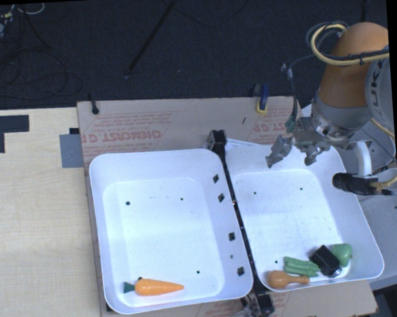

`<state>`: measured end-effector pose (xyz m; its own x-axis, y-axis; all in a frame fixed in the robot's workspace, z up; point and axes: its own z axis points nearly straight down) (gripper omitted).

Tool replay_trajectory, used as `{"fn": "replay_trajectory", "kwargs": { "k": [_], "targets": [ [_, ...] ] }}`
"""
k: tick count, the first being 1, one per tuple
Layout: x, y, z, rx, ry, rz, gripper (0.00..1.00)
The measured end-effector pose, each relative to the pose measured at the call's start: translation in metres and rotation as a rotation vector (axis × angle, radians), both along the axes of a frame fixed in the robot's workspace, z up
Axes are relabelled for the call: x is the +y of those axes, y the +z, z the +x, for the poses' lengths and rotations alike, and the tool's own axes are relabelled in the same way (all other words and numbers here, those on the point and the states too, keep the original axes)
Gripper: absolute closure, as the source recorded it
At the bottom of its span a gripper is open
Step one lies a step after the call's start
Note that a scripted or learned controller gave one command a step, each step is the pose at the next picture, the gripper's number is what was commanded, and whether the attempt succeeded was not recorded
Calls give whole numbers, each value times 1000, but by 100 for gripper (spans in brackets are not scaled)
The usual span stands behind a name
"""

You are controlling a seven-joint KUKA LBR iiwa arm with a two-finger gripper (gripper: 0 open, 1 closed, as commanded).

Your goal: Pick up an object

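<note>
- Two white bins: left bin [113, 194], right bin [367, 244].
- Left bin: one orange carrot [159, 286], green-stemmed, at its 7 o'clock corner.
- Right bin, 5 o'clock: one green bean pod [301, 266], one tan pear-shaped toy [287, 280], one black block [325, 260], one green piece [342, 251].
- Gripper [294, 153] hangs over the right bin's 12 o'clock rim, fingers spread, holding nothing.

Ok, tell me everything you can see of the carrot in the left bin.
The toy carrot looks like smooth plastic: an orange tapered body with a small dark green stub at its thick end. It lies flat on the floor of the left bin, near the front-left corner, with the stub toward the bin's left wall and the tip pointing right. Nothing else touches it. The gripper is far off, above the right bin's back edge.
</note>
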<state>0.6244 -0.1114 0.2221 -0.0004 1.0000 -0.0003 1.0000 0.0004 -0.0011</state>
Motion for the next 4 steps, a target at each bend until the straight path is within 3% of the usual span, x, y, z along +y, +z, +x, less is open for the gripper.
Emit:
{"fn": "replay_trajectory", "kwargs": {
  "k": [1,2,3,4],
  "targets": [
    [15,-121,18,9,3,2,0],
    [102,-29,19,-7,9,4,0],
    [79,-23,19,0,-1,0,0],
    [25,-84,18,6,-4,-1,0]
  ]
}}
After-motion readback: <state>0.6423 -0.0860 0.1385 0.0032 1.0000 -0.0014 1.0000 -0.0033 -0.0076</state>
